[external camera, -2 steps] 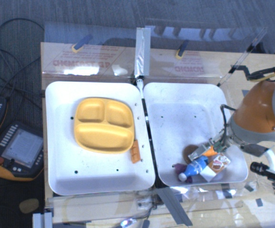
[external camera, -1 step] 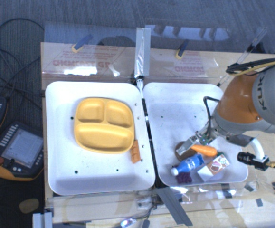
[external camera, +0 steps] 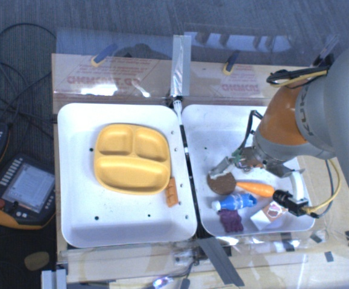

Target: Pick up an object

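Two white bins sit side by side on the tabletop. The left bin [external camera: 72,179] carries a yellow divided plate [external camera: 132,158] with a small orange piece [external camera: 172,192] just beside its lower right corner. The right bin [external camera: 207,131] holds the clutter toward the lower right of the frame: a brown round object [external camera: 222,183], an orange carrot [external camera: 255,189], a blue bottle [external camera: 234,203], a purple lump [external camera: 231,221] and a small white carton [external camera: 269,215].

The gripper [external camera: 237,159] is low inside the right bin, right above and touching or nearly touching the brown round object, with the carrot just beside it. Whether the jaws are released or clenched cannot be told from this angle; nothing is clearly seen between them.

As a judgement, the pick is at the reach-and-grasp stage. Every object appears to rest on the bin floor, so nothing has been lifted. Closing on a thing and raising it clear is what is left.
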Available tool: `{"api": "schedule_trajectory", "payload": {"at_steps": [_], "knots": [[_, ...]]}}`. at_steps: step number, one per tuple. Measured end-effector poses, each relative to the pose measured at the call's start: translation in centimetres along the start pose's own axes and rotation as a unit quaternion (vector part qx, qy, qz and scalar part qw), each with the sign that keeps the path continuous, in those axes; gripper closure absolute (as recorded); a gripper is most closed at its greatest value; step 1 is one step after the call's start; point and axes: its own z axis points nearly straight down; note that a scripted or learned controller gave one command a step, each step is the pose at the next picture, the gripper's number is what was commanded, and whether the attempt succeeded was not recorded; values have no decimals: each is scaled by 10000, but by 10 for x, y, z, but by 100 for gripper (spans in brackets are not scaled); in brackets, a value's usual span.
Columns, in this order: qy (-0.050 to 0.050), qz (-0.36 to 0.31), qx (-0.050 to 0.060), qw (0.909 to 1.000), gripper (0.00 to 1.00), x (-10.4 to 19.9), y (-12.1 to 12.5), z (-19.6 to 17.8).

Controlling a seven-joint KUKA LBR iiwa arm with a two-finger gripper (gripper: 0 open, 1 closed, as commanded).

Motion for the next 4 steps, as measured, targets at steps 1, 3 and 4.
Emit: {"api": "schedule_trajectory", "payload": {"at_steps": [1,3,4], "knots": [[24,414,96,9991,0,-71,-13,-77],[14,321,38,9995,100,-60,-69,-5],[-23,625,21,9980,100,-30,-47,1]]}}
